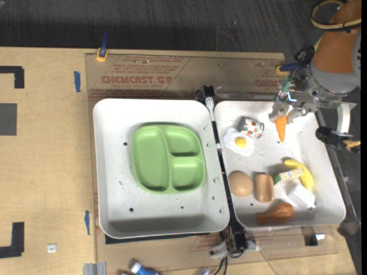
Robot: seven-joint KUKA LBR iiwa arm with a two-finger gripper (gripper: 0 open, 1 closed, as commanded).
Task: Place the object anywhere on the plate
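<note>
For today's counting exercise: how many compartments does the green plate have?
3. The green plate has one long compartment on its left, and two smaller ones on its right, upper and lower.

Bench [46, 153] is brown, cardboard-like; black tape marks [12, 76] near left edge, blue tape bits [77, 80] beside them; printed cardboard sheet [143, 73] lies at back; two white bins rest on bench, side by side, touching; left bin [114, 211]; right bin [330, 208]; yellow clamp [103, 51] at back edge.

plate [169, 156] in left bin [109, 171]
</note>
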